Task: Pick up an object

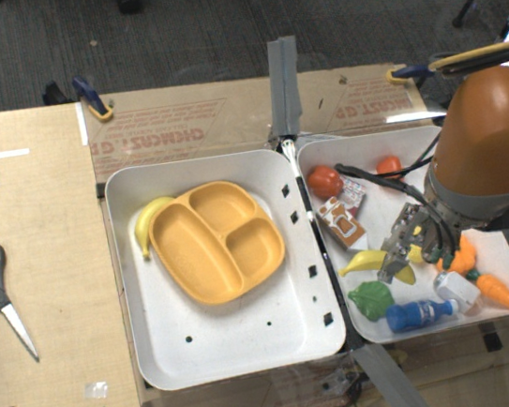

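Reaching claw [398, 260] above yellow banana [363, 262]

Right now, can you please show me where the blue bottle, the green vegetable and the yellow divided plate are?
blue bottle [420, 314], camera view, middle of its body.
green vegetable [371, 300], camera view, centre of its top.
yellow divided plate [191, 255], camera view, floor of its largest compartment.

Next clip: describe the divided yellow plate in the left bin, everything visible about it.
The yellow plate looks like moulded plastic, rounded in outline, with raised ridges splitting it into three compartments: one long one on its left side and two smaller ones on its right. It lies flat and right side up on the floor of the left bin, toward the bin's upper middle, turned at a slant. A banana lies against its upper-left rim, seemingly touching it. Its compartments hold nothing.
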Motion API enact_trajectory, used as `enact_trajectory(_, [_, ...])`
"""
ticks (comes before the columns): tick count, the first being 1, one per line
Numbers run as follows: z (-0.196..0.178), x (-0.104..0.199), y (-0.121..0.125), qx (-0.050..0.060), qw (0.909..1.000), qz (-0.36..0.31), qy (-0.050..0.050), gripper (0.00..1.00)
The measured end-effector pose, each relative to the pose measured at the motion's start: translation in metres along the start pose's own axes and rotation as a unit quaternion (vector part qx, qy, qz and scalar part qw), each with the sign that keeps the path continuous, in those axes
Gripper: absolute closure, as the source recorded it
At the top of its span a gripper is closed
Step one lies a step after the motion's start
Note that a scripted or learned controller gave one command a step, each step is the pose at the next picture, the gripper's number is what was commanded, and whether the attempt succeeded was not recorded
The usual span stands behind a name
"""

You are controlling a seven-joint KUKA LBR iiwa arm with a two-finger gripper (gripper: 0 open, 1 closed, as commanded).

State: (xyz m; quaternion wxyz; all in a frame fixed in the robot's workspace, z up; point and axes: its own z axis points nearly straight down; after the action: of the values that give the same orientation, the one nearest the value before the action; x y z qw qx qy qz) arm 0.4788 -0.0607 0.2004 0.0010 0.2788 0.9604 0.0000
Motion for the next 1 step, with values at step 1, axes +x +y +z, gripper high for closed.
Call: enact_trajectory(1, [-0.0932, 0.0160, 0.0264, 0.000, 0.9990, -0.044, -0.001, 1.00])
